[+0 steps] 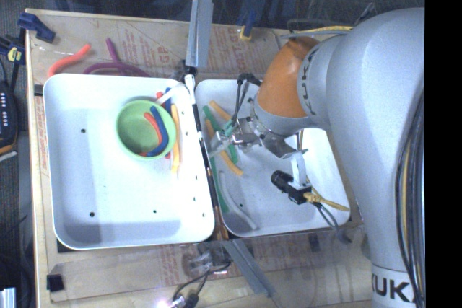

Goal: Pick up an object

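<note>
The gripper (229, 135) reaches down into the right bin (328, 207), near that bin's left wall. Its fingers sit among a loose cluster of thin sticks, and whether they are spread or closed cannot be told, because the wrist and the clutter hide them. No stick can be seen held between them.

The sticks (232, 162) around the gripper are yellow-orange and green, lying at crossed angles on the bin floor. One green stick (214, 117) lies tilted just above the gripper, and a yellow one lies just below it. A grey curved strip (232, 207) rests lower in the same bin.

Above the gripper, the orange band (285, 86) leads into the large grey arm (375, 104), which enters from the right and covers much of the right bin. A small black part with a yellow cable (328, 202) hangs beside the wrist.

The left bin (94, 220) touches the right one along its side. It holds a green bowl (146, 128) near its upper right corner. A red piece and a blue piece lie curved inside the bowl, and an orange stick (175, 144) rests against the bowl's right edge.

Both bins sit on a wooden bench (130, 40), where a red tool (68, 59) and a purple cord (115, 68) lie above the left bin.
</note>
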`<state>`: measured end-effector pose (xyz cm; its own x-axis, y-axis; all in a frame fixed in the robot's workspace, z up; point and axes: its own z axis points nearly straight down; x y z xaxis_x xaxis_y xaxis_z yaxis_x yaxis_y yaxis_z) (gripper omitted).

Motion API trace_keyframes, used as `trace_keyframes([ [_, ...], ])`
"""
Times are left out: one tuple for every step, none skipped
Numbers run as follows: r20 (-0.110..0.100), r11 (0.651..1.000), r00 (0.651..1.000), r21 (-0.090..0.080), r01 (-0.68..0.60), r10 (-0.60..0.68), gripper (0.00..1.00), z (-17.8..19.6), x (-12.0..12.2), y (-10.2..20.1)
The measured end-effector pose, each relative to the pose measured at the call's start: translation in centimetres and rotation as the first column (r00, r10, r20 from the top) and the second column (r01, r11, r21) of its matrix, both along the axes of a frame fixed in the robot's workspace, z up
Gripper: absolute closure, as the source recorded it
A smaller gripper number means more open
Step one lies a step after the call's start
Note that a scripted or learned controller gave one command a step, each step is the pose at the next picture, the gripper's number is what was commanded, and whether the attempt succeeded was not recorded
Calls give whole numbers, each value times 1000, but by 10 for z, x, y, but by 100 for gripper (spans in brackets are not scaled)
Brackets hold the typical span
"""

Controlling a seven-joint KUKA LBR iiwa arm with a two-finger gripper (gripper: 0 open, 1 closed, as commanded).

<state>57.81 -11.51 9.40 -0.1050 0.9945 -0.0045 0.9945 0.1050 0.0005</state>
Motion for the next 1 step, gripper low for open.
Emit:
trace_keyframes([
  [-2, 1000, 1000, 7, -5, 5, 100, 11, 1, 3],
])
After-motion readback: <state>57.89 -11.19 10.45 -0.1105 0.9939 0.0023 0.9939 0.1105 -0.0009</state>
